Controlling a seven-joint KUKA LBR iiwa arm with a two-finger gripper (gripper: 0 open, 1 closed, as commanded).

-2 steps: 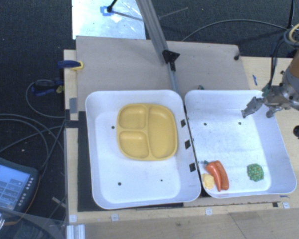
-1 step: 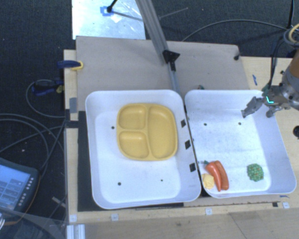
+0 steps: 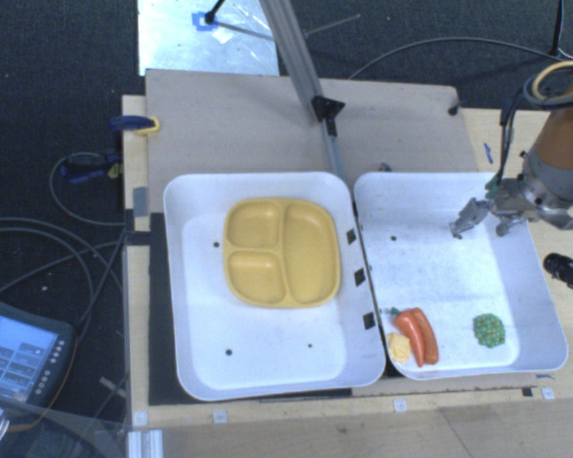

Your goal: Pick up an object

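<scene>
Jaws on the grey-and-orange arm hung over the far half of the right bin, with nothing seen between them; whether they stood apart or together could not be told from the overhead camera.

Nearest the camera, along that bin's front wall, lay the candidates for the pick. A red-orange sausage-shaped toy lay touching a small yellow piece at the bin's front left corner. A green knobbly ball sat alone to their right, well apart from both. Bare white floor separated all three from the jaws.

The step in hand appeared to be the approach, with no object yet taken. The green ball looked the cleaner target: it stood free on every side, so the jaws could close around its middle without nudging a neighbour, though a round shape may roll if struck off-centre. The sausage toy would call for the jaws to be turned across its narrow width and kept off the yellow piece and the bin wall.

In the left bin, a yellow divided plate lay flat. Behind both bins, a grey pole slanted across the bench.
</scene>
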